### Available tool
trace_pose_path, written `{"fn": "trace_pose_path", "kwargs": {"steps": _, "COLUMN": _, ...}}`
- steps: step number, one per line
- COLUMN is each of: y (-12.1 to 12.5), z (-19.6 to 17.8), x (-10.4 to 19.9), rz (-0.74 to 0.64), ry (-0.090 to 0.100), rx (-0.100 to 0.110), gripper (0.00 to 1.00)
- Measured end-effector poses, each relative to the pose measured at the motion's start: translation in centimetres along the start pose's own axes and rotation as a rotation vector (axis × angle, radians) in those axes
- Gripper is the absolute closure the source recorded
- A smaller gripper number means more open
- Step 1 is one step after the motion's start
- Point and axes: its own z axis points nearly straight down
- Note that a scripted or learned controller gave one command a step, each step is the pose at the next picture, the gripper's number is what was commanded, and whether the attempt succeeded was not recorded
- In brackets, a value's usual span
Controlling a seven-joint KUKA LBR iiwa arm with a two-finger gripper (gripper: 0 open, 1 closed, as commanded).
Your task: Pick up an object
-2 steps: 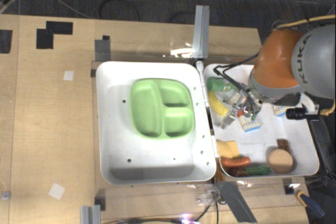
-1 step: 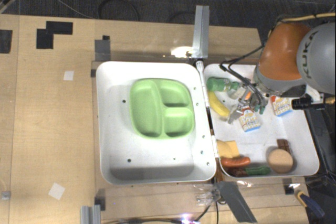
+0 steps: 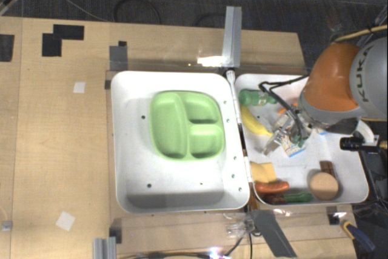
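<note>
The left bin [image 3: 121, 148] on the desk [image 3: 54, 148] holds a green tray [image 3: 185, 124] with three sections. The right bin [image 3: 357, 188] holds a yellow banana [image 3: 253, 123], a green bottle [image 3: 254, 97], a cheese wedge [image 3: 263, 171], a red sausage [image 3: 273, 187] and a round brown bun [image 3: 324, 185]. The gripper [image 3: 284, 136] hangs low over this bin's middle, near the banana, and I cannot tell how its jaws stand.

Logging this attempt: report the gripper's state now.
Gripper: cannot be told. It sits low in the right bin, beside the banana, and nothing is visibly held.
</note>
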Motion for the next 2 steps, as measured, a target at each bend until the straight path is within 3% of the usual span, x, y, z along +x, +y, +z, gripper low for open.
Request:
{"fn": "trace_pose_path", "kwargs": {"steps": 1, "y": 0.3, "z": -1.4, "x": -0.4, "rz": -0.003, "ry": -0.015, "rx": -0.007, "gripper": 1.00}}
{"fn": "trace_pose_path", "kwargs": {"steps": 2, "y": 0.0, "z": -10.0, "x": -8.5, "rz": 0.106, "ry": -0.002, "rx": 0.002, "gripper": 1.00}}
